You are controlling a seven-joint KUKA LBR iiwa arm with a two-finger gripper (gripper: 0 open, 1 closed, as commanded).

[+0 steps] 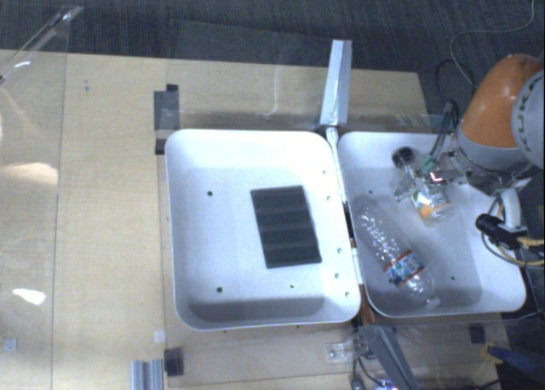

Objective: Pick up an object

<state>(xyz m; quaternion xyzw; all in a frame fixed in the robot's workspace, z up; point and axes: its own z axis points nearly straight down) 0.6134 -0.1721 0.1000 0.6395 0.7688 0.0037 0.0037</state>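
Note:
A small clear bottle [419, 186] with a dark cap and an orange label lies tilted in the upper part of the right bin [490, 295]. My gripper [438, 174] hangs right over this bottle's right side, below the arm's orange band [501, 107]. A second, crushed clear bottle [393, 254] with a blue and orange label lies lower in the same bin, apart from the gripper. A flat black ribbed block [286, 226] rests in the middle of the left bin [196, 175].
A grey upright post [336, 82] stands behind the seam between the bins. Black cables [502, 231] hang by the right bin's right edge. A clear panel [34, 167] covers the bench at the left.

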